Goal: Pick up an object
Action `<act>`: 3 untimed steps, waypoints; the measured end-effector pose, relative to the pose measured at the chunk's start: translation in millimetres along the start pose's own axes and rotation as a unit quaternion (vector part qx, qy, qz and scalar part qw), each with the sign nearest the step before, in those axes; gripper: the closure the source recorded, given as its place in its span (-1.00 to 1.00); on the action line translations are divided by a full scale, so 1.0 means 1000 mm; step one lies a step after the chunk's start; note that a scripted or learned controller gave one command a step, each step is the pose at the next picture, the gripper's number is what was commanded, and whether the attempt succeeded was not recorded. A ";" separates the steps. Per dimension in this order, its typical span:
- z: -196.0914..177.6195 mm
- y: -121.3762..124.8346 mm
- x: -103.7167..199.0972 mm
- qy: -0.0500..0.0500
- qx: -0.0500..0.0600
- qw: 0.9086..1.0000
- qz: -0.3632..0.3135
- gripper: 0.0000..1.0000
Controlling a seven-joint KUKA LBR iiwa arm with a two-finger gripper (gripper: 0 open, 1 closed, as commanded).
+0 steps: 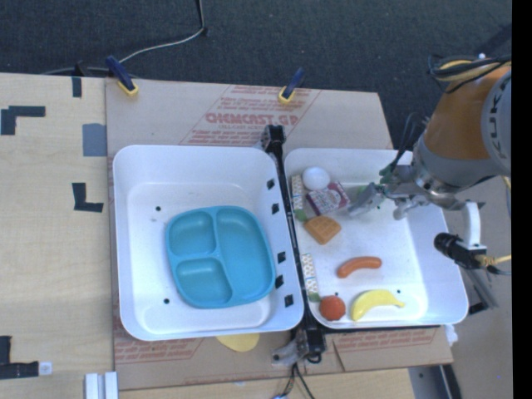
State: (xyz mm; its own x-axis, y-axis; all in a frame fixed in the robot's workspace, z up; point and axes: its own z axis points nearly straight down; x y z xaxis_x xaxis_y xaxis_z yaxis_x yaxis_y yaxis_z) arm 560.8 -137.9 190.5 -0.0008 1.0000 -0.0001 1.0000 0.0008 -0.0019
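With the fingers (359, 204) low in the right bin (432, 306), spread I cannot tell, just at three o'clock of the carton (326, 198), a clean pick means centring over it before closing.

Bench (50, 223) bearing two white bins (133, 248)
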 end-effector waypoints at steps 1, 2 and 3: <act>0.094 0.034 0.037 0.000 -0.004 1.000 0.000 -1.00; 0.099 0.022 0.043 -0.002 -0.011 1.000 0.001 -1.00; 0.104 0.031 0.044 0.000 -0.004 1.000 0.000 -1.00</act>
State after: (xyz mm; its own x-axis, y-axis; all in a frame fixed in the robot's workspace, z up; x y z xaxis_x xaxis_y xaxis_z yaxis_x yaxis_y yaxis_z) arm 591.8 -94.0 86.7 -0.0009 1.0000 -0.0004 1.0000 0.0009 0.0063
